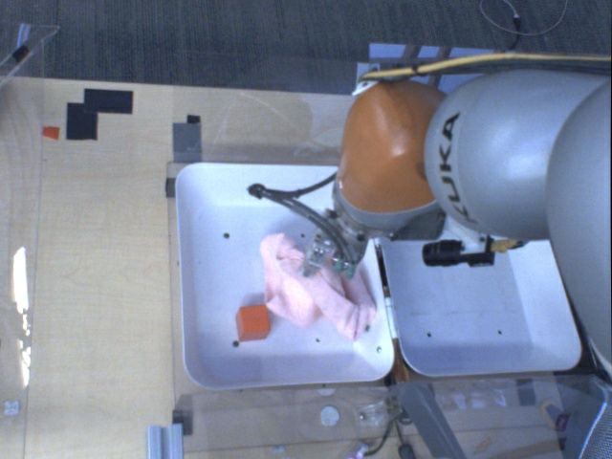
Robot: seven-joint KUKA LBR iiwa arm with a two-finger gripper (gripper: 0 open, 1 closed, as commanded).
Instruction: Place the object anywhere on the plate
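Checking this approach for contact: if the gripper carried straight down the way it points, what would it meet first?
Most likely the pink cloth in the left bin: the gripper hangs directly above its crumpled middle. The orange block sits off to the side, out of that line. Height above the cloth is unclear.

My tabletop [96,285] is pale wood. Directly on it sit two shallow white bins: the left bin [206,285] and, touching its right side, the right bin [478,323]. Up-left of the left bin lie black patches [96,111] and a small orange mark [51,133].
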